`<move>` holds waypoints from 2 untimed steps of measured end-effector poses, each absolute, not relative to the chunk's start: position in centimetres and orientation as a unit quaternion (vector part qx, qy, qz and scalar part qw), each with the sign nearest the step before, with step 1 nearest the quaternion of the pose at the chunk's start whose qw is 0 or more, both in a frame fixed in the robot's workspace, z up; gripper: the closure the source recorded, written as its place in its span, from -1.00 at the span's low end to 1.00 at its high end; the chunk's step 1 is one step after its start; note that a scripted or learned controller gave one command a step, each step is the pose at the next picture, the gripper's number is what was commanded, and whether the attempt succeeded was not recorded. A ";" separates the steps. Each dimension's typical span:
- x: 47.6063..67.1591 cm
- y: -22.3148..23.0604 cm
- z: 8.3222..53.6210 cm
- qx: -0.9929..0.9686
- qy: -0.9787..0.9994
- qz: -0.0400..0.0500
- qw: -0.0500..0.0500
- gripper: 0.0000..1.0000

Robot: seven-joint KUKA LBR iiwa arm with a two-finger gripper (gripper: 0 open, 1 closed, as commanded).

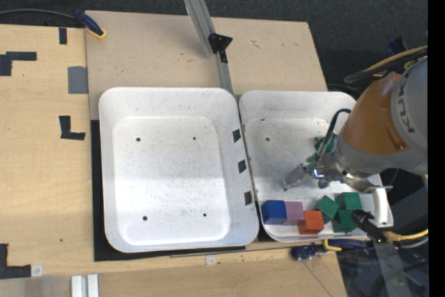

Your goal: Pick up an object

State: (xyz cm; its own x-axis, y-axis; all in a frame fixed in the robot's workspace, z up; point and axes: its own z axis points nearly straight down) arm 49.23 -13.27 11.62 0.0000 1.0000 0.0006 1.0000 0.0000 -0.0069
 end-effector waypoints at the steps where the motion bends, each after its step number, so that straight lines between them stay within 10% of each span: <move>1: 49.2 -13.2 9.1 -0.707 -0.707 0.001 0.001 -1.00; 2: 49.1 -13.1 10.1 -0.706 -0.708 0.001 0.002 1.00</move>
